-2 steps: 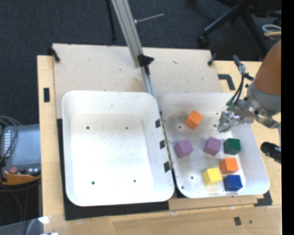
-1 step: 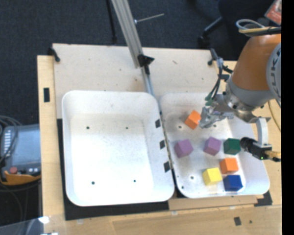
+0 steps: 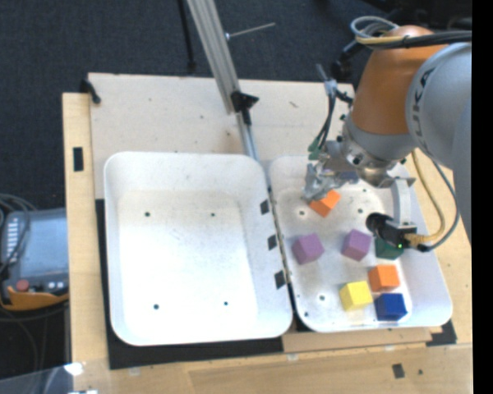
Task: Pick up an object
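Right bin, orange block tilted, end effector above

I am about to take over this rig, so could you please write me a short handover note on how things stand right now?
Pincer: low over the right bin, at its far left part, right at an orange block that sits tilted there. Whether the block is actually gripped cannot be judged.
Other blocks, all in the right bin: two purple, a second orange one, a yellow one, a blue one, and a green one partly behind the arm's cabling.
Done: the arm has reached a block.
Left: confirm the grasp and lift the block.
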You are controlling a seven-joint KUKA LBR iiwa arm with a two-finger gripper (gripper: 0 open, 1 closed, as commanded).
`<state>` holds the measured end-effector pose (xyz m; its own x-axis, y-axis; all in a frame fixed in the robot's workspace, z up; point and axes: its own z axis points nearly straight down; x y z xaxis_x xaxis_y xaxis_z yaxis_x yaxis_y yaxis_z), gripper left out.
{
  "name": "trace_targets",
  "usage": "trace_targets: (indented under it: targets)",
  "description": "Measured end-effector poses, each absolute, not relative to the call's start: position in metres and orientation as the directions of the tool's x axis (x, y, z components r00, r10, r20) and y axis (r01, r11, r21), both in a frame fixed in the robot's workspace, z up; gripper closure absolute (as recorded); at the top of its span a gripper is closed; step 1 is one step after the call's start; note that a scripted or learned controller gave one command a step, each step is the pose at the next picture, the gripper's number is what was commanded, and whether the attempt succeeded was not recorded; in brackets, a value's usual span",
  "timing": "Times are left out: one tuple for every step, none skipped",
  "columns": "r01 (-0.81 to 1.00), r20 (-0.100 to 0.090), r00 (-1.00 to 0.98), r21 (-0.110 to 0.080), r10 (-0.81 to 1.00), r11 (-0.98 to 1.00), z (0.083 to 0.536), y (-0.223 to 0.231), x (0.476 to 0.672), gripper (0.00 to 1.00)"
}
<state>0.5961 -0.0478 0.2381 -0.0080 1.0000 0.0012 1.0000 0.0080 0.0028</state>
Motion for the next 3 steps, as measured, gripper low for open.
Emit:
trace_targets:
  targets:
    - [1.000, 0.000, -0.007, 0.003, 1.000, 0.007, 0.234, 0.002, 0.623, 1.00]
    - [1.000, 0.000, -0.006, 0.003, 1.000, 0.006, 0.239, 0.047, 0.628, 1.00]
    - [1.000, 0.002, -0.008, 0.003, 1.000, 0.008, 0.248, 0.097, 0.642, 1.00]
